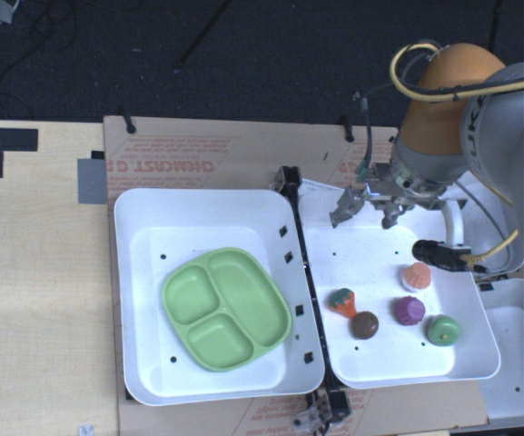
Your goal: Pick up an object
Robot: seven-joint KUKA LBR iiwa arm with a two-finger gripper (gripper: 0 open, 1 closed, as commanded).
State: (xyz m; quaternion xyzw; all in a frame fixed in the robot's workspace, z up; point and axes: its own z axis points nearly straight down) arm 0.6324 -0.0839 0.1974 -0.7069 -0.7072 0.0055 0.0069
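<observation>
My gripper (369, 211) hangs over the far end of the right bin (384, 371), with its two fingers spread open and nothing between them. Nearer the camera, on the bin floor, lie several small toys: a peach-coloured round one (416, 276), a red and orange piece with a green top (341, 301), a brown ball (364, 325), a purple piece (409, 311) and a green apple (442, 331). All of them sit well clear of the gripper.
A green divided plate (225, 309) lies in the left bin (139, 271). A black divider (302, 280) runs between the bins. A black elongated part (439, 254) juts over the right bin's right side, just above the peach toy.
</observation>
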